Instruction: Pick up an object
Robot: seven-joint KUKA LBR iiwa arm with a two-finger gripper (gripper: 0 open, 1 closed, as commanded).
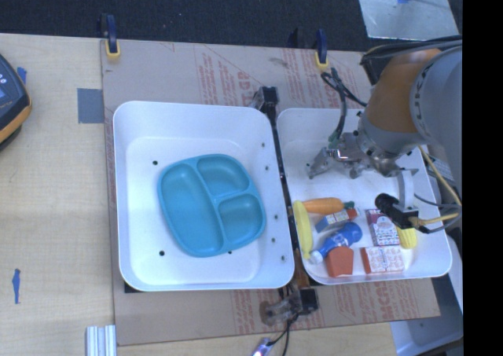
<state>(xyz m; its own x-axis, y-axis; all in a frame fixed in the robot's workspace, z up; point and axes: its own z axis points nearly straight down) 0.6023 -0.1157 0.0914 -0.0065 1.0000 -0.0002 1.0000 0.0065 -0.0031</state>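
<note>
My gripper (335, 164) hangs low over the upper half of the right bin (302, 128), its two metal fingers (317, 166) spread apart with nothing between them. Below it, in the bin's lower half, several small things lie close together: an orange carrot-shaped piece (325, 206), a yellow stick-like piece (302, 225), a blue bottle (340, 236), a red block (339, 262) and two red-and-white cartons (384, 231) (385, 261). None of them touches the gripper.
The left bin (134, 122) holds a blue three-compartment plate (212, 203). A black divider (277, 150) runs between the bins. A small yellow piece (408, 237) lies by the right bin's right wall. The grey-and-orange arm (409, 103) covers the bin's upper right corner.
</note>
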